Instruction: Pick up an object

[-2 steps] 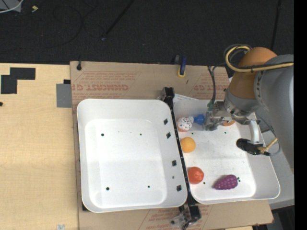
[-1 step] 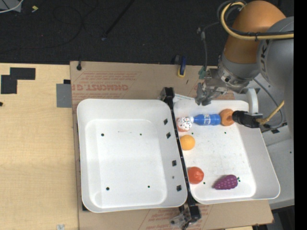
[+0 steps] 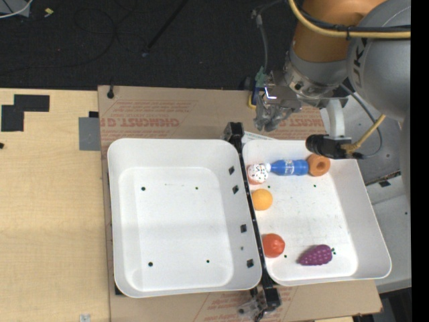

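Camera view: pincer (image 3: 270,118), grip state unclear, above right bin's (image 3: 348,200) far rim, toys below well apart.

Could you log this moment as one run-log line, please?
gripper: above right bin's far edge | holding: nothing seen | right bin: bottle, orange, tomato, grapes

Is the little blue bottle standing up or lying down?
Lying down. The small blue plastic bottle rests on its side in the right white bin, between a white spotted ball and an orange ring.
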You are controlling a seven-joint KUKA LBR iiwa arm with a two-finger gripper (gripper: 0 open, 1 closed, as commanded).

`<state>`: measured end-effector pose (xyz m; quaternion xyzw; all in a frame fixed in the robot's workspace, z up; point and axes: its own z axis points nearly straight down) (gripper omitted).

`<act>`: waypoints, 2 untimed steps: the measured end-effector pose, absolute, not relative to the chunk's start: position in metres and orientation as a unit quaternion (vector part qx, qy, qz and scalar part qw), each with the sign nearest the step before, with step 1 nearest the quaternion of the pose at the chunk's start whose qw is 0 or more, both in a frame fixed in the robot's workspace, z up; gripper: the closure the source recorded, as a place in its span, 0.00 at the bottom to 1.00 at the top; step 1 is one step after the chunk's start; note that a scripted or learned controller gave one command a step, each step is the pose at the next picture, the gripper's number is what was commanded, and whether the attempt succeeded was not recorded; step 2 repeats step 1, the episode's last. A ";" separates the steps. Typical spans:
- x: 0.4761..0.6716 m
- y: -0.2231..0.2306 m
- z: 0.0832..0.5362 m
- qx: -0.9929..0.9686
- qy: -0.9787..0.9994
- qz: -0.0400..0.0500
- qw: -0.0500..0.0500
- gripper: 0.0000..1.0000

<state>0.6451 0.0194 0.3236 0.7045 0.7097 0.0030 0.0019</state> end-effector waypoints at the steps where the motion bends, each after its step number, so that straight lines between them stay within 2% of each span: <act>1: 0.643 0.010 0.290 0.707 0.707 -0.002 -0.001 1.00; 2: 0.643 0.010 0.290 0.707 0.707 -0.002 -0.001 1.00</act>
